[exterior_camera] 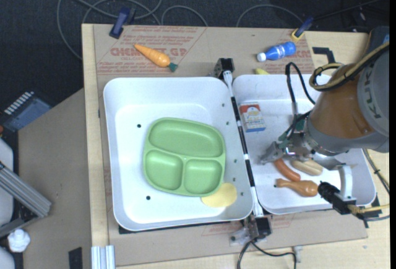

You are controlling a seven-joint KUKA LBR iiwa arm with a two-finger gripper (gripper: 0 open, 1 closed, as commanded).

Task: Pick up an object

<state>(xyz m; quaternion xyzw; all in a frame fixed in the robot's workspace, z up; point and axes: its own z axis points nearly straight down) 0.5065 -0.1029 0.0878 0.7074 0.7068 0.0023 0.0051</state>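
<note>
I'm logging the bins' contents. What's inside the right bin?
In the right bin: a small red-and-white carton, a hot dog, a tan piece and a brown gourd-shaped toy. The arm covers the bin's right part, so anything beneath it is hidden.

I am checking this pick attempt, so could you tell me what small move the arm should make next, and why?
Probably a short descent straight down. The gripper sits low in the right bin, right by the left end of the orange sausage-shaped toy, with no object seen between its fingers. A brown gourd-shaped toy lies just beyond.
</note>
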